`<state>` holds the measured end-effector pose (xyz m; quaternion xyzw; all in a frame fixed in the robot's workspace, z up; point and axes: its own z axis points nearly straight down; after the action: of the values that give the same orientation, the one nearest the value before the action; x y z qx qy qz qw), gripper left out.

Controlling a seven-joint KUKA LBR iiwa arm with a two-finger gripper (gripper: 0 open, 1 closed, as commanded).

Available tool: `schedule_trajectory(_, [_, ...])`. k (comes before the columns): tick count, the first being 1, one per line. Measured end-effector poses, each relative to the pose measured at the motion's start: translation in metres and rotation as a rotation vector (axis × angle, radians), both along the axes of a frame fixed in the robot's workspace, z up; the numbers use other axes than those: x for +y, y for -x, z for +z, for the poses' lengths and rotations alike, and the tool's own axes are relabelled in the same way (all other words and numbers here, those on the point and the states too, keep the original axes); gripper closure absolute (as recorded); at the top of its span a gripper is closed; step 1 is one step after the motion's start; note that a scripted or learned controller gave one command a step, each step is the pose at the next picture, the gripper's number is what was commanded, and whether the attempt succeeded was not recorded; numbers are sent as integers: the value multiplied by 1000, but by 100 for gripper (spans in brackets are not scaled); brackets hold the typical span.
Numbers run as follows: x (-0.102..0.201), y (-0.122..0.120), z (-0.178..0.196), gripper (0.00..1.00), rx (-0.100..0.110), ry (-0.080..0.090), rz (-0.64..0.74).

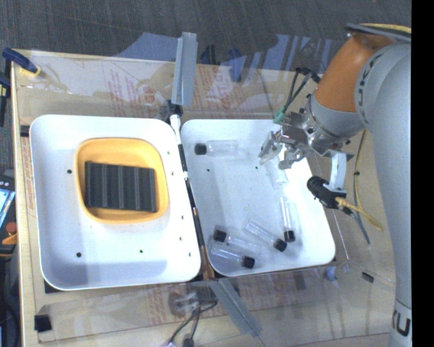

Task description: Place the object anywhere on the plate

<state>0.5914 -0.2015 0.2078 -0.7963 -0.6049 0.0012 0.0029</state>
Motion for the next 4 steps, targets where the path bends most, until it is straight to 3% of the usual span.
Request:
schedule_trajectory(1, [70,13,15,100,0,0,283])
schedule_trajectory(2, [133,-25,11,100,-5,2,562])
schedule_trajectory(3, [177,-30,4,100,-3,-1,760])
schedule_trajectory(4, [177,-30,4,0,-3,0,759])
